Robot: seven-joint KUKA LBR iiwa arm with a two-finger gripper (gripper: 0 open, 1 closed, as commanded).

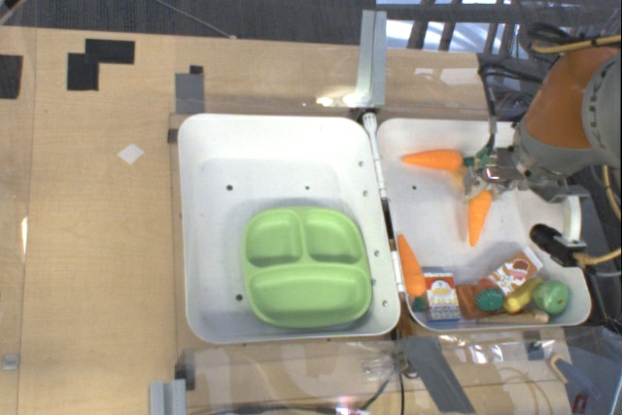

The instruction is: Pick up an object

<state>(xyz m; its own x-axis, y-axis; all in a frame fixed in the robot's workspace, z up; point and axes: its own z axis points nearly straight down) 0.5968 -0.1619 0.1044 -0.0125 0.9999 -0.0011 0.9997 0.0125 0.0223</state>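
Hanging from the end effector [483, 182]: a tapered (smooth) orange carrot [477, 217].

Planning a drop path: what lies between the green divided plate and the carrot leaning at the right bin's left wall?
In the camera view, the bins' adjoining walls separate plate and carrot.

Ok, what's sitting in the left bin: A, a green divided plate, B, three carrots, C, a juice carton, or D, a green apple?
A: the green divided plate lies in the left bin, while the carrots and other toy food lie in the right bin.
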